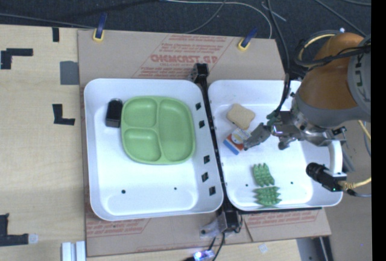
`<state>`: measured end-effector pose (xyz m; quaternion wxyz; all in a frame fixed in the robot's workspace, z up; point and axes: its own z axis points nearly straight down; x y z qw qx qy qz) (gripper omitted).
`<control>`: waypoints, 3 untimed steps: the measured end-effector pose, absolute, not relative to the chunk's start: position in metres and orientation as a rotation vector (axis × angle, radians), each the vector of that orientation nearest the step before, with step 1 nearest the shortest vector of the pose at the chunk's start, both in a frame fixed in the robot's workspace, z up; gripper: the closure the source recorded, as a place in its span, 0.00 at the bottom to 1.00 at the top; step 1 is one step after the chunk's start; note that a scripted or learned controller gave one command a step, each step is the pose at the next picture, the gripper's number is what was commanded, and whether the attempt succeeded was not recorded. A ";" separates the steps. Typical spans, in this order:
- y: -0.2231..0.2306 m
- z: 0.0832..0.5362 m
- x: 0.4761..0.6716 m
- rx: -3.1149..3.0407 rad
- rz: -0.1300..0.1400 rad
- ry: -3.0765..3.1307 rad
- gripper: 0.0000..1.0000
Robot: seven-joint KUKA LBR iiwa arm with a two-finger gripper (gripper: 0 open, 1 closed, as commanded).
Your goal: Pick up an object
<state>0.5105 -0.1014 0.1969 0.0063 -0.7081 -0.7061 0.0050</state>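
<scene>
Here's the arm (332, 82), grey with its orange band, reaching in over the right bin (301, 196), and it is the biggest thing in play. Across the divider, well to the gripper's far side, sits the left bin (99, 193) with a green divided plate (158, 129) and a small black block (113, 113) touching the plate's outer edge. Now the gripper (269, 138): its two dark fingers (256, 135) stand spread, jaws apart, nothing between them. Just beyond the fingertip on the divider side lies a small red and blue object (233, 144), and above that, near but apart, a tan sponge-like piece (240, 116). Below the gripper, toward the bin's front edge, lie two green ridged pieces (264, 184). My read: the red and blue object is the likely target, so the fingers want to straddle it squarely and drop low before closing, since it looks flat and could skid. Hard to tell how high the fingertips sit above the floor; the wrist hides the bin beneath it.
</scene>
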 end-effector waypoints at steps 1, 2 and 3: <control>-0.101 0.204 0.514 -2.218 0.002 -2.222 0.00; -0.108 0.149 0.520 -2.219 0.005 -2.220 0.00; -0.105 0.105 0.518 -2.217 0.007 -2.219 0.00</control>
